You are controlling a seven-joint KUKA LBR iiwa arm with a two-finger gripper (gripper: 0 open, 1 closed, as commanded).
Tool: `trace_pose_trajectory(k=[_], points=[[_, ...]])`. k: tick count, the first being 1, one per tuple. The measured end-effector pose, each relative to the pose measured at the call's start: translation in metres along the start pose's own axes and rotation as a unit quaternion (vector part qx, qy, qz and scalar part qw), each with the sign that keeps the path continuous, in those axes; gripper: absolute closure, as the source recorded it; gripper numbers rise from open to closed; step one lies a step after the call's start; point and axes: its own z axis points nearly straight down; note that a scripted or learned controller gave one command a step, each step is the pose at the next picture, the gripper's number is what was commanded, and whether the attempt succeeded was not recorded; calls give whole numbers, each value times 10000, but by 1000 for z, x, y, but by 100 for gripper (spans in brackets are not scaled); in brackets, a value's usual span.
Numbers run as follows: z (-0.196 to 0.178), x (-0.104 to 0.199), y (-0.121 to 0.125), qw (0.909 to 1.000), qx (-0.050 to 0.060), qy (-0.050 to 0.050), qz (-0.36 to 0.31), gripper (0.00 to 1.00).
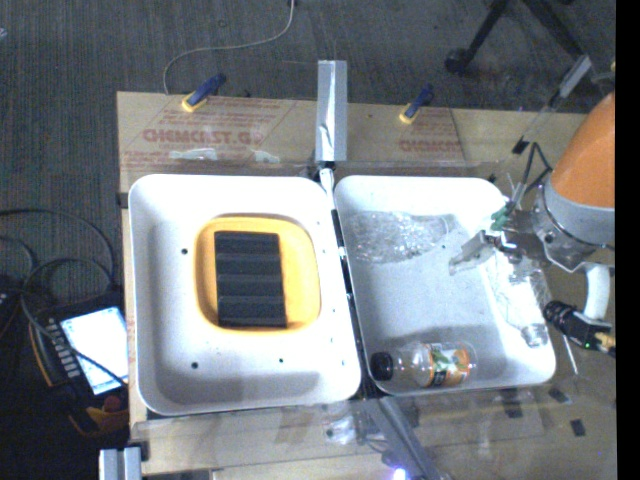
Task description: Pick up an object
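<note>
— Nearest the front edge?
— Capped bottle (425,365), on its side against the front wall of the right bin (420,298), dark cap pointing toward the left bin (160,228). Touched by nothing.
— Further back?
— Yellow tray (258,272) with a black ribbed insert, flat in the middle of the left bin, well apart from the arm (590,168).
— And the gripper (488,248)?
— Over the right side of the right bin, toward the back, reaching in from the right. Open or shut: cannot tell, too small and cluttered with cables. Nothing seen held in it.
— Behind that?
— Crumpled clear plastic (395,232) at the back of the right bin, just left of the gripper and apart from it.
— Step in hand, then?
— Judging by the pose: approach, before any grasp. Nothing lifted yet.
— Next move?
— Probably picking a target and closing in on it. For the crumpled plastic, a short shift left and down. For the bottle, a longer travel toward the front wall, then a grasp across its round body rather than along it.
— Risks?
— Likely slipping on thin clear plastic, or rolling the bottle against the wall.
</note>
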Motion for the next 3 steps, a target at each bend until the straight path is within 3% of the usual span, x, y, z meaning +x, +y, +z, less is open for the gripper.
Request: trace_pose_trajectory(k=[1,2,3], points=[[11,-14,-26,9975,5,0,-700,0],[62,-3,-29,9985,18,9,-545,0],[24,-58,-11,10000,8,-2,50,0]])
